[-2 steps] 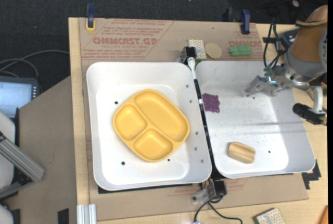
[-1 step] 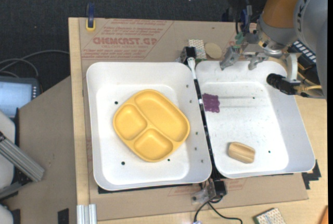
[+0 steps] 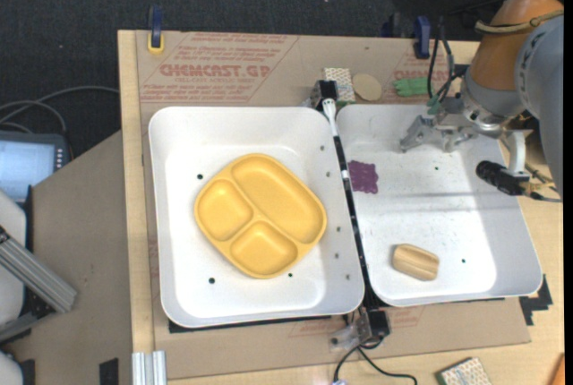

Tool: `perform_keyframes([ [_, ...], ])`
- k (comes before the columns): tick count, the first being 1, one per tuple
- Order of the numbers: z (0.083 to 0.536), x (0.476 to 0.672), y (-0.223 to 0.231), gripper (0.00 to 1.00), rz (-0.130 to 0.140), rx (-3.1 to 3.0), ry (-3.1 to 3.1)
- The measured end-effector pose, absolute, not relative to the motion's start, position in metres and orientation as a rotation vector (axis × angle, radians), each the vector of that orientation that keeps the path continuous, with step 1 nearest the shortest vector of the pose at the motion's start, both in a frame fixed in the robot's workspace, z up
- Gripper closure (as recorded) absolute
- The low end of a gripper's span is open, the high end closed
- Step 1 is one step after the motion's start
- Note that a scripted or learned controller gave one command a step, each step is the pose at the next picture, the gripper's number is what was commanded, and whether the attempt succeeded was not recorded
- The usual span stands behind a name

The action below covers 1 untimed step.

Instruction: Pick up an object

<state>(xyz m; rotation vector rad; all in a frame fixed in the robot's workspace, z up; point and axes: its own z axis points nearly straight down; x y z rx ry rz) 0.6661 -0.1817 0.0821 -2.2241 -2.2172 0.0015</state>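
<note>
Above the purple block (image 3: 363,176), gripper (image 3: 436,134) hovered at the right bin's (image 3: 501,285) far edge, fingers spread, holding nothing; bread roll (image 3: 415,261) sat nearer.

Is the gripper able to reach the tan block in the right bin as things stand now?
Probably yes. The tan block lies alone near the front of the right bin, with nothing on or beside it. The gripper is above the same bin's far end, and the purple piece sits off to the side.

Bright, even overhead light; slight softness
</note>
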Motion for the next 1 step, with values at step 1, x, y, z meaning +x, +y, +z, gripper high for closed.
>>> perform_keyframes([
  [1, 0.0862, 0.6254, -0.2209, 0.0, -0.014, -2.216, -2.216],
])
